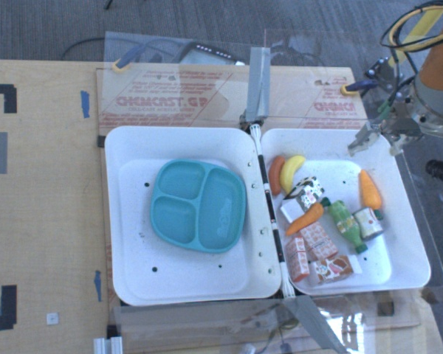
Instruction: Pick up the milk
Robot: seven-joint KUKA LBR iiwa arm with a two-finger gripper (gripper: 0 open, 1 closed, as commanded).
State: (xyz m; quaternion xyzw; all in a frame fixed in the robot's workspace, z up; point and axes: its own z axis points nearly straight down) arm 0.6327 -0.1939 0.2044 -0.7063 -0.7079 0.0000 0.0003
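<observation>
Grey jaws (376, 137) hang spread apart and empty above the right bin's (410, 268) far edge, well away from the milk (304, 194).

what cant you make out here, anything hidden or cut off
- Arm: cut off by the camera view's right edge; just the wrist and cables show.
- Hand: small and blurred over the right bin's far corner; how its fingers stand is unreadable.
- Milk: the black-and-white carton is partly covered by a carrot; its print is too small to read.
- Flat carton: label too blurred to read.
</observation>
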